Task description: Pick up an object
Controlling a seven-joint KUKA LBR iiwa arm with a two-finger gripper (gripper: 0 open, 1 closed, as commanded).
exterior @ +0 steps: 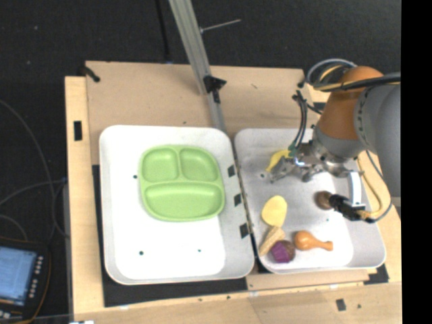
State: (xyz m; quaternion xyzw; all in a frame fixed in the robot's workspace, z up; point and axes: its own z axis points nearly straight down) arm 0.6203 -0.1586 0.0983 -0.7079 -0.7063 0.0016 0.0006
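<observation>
The arm reaches in from the right of the frame and bends down over the right bin (361, 255), so that the tool (291, 163) sits low in that bin's upper left part, right at a small yellow piece (277, 158) lying there. That placement suggests the yellow piece is the thing being tried for, but the view is too coarse to show whether it is pinched or merely beside the metal parts, and I cannot tell how the tool is set. The other loose things lie lower in the same bin, grouped where the arm can reach any of them: a pale yellow disc (274, 210) near the middle, a tan wedge (270, 238) and a purple ball (283, 251) touching at the lower left, an orange gourd (312, 241) just beside them, and a dark brown lump (325, 199) toward the right. The left bin (121, 248) holds a green divided plate (181, 183), well apart from the arm's work on the desk (145, 93).
</observation>
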